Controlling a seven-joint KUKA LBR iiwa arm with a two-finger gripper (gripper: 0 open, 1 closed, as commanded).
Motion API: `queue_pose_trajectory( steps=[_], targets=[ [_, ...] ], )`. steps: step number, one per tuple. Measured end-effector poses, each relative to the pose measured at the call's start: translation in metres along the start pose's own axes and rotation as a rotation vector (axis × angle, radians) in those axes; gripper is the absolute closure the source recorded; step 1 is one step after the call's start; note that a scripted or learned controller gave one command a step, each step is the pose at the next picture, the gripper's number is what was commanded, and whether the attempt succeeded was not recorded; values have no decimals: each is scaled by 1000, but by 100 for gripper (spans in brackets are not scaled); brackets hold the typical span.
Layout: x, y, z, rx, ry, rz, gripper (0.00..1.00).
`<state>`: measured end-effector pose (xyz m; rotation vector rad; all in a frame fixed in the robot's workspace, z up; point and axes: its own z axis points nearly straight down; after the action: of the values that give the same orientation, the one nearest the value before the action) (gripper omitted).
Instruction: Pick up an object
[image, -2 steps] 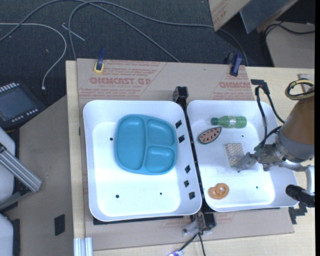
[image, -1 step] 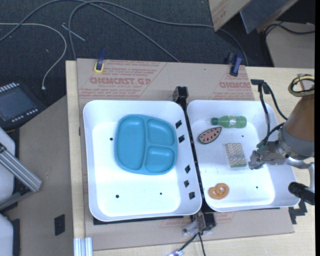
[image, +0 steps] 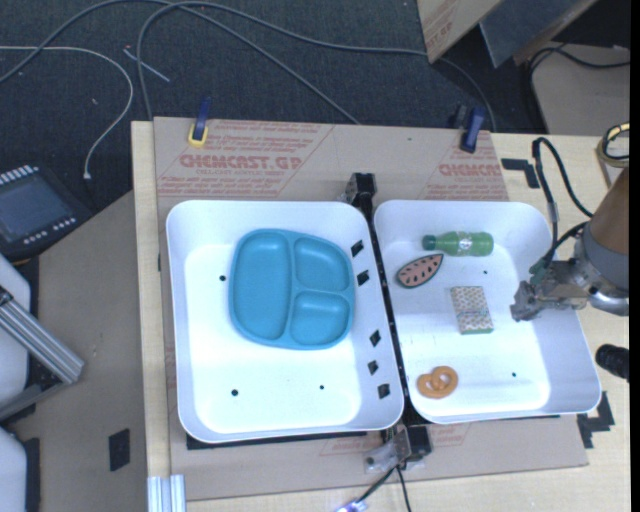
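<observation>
Two shallow white bins sit side by side on the bench, seen from above at a slant. In the left bin (image: 200, 400) lies a blue divided plate (image: 292, 288), with three compartments, resting flat toward the upper middle of the bin. Small black marks dot the bin floor around it.

Four small things lie in the right bin (image: 560, 390). A green bottle (image: 458, 243) lies on its side near the far wall, its white cap pointing left. Just below and to the left of it is a leaf-shaped piece (image: 419, 270), brownish-pink with a green edge and dark specks. Near the middle of the bin lies a small speckled rectangular block (image: 471, 308), like a sponge. Close to the near wall sits an orange pretzel (image: 437, 381), well apart from the others.

The arm comes in from the right, and its gripper (image: 528, 300) hangs low over the right side of the right bin, beside the bin's right wall. It is near the sponge-like block but apart from it, with bare white floor between them. Whether its tips are spread or pressed together cannot be told at this size; nothing is seen between them.
</observation>
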<state>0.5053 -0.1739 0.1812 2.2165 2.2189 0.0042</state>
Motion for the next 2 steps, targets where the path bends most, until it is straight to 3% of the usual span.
queue_pose_trajectory(
  steps=[1, 2],
  targets=[
    [0, 1, -26, 2, 1, 0, 100],
    [47, 11, -27, 4, 3, -4, 100]
  ],
)
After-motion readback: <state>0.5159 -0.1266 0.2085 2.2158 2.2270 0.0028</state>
